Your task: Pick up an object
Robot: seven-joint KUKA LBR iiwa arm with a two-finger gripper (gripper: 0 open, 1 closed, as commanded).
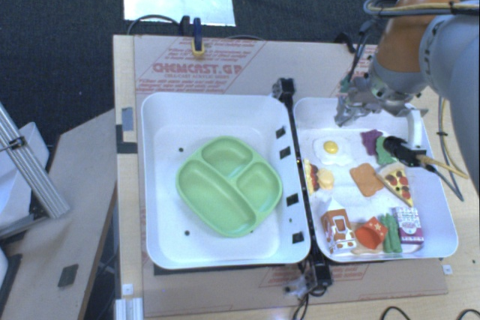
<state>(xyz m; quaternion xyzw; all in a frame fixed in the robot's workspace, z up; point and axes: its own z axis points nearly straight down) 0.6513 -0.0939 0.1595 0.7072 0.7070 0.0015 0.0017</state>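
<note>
I see my gripper (351, 113) hanging over the back of the right bin (444, 236), its grip state unreadable to me, with the fried egg (330, 148) lying just in front of it on the bin floor.

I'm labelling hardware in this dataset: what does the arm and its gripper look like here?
The arm is smooth and rounded, light grey, with a glossy orange band above the wrist. Below it sits a darker grey metal wrist block carrying the gripper, a small grey metallic two-finger unit. Thin dark cables loop around the orange section and run along the wrist.
</note>
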